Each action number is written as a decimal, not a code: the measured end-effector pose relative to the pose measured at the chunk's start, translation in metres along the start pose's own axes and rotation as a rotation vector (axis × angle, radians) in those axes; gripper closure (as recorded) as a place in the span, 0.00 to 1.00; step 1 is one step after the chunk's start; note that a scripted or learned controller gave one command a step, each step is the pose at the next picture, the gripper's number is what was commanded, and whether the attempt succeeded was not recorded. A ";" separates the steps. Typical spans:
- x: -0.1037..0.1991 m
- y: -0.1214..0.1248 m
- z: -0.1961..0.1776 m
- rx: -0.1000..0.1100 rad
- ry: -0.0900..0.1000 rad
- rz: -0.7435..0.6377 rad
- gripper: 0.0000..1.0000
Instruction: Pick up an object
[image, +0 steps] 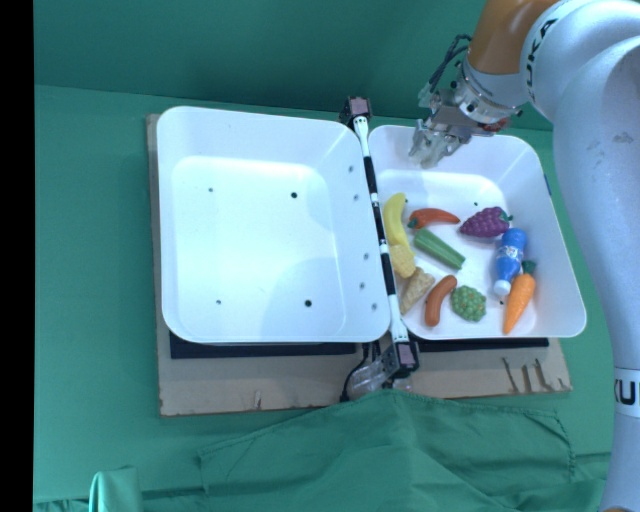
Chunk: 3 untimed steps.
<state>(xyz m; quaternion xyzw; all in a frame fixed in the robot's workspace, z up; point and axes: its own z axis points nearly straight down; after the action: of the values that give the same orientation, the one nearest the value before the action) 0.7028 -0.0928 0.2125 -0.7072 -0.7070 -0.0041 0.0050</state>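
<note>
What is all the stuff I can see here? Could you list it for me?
Bins: 2, white, side by side on the bench; the toys all lie in the right one.
Banana: 1, yellow, left side of the right bin.
Chilli pepper: 1, red-orange, beside the banana.
Grapes: 1 bunch, purple, right of the pepper.
Cucumber: 1, green, middle.
Bottle: 1, blue and white, right side.
Carrot: 1, orange, front right.
Broccoli: 1, green, front.
Sausage: 1, orange-red, left of the broccoli.
Cone: 1, tan, front left.
Corn piece: 1, yellow, below the banana.
Cloth: green, covering the bench.
Arm: 1, grey with orange band, from the right.
Claw: 1, over the right bin's back edge.
</note>
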 end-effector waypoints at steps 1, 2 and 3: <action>-0.047 -0.024 0.016 -0.003 -0.014 0.007 1.00; -0.048 -0.004 0.028 0.006 -0.012 0.000 1.00; -0.021 -0.001 -0.060 -0.016 -0.015 -0.001 1.00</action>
<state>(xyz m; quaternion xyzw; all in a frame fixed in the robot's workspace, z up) 0.7024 -0.1146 0.2727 -0.7069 -0.7073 -0.0046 -0.0061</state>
